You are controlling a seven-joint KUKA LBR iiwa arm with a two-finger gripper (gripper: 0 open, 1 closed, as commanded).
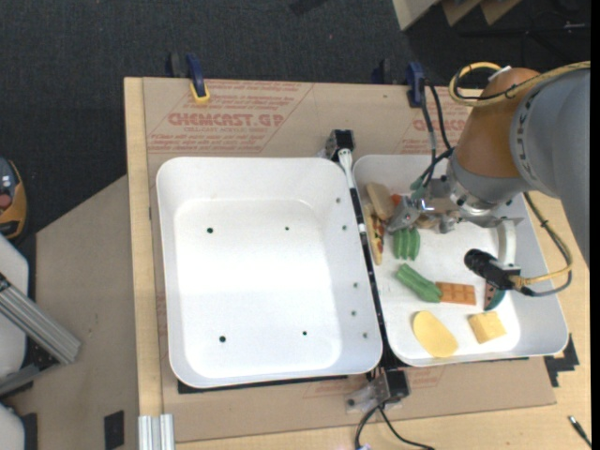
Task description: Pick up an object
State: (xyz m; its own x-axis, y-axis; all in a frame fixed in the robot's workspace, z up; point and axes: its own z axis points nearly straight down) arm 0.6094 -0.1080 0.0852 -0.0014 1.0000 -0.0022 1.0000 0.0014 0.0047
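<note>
Faintly, red "CHEMCAST GP" print on brown board (230, 115) behind 2 bins; claw (412, 216) grip state unclear.

Grey arm (548, 129) reaching from right, tool (412, 216) lowered

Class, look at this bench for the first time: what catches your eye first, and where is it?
The grey and orange arm reaches in from the right, hanging over the right bin. That bin holds small toy foods: green pieces, a yellow oval and a tan block. The left bin is a broad white expanse.
</note>
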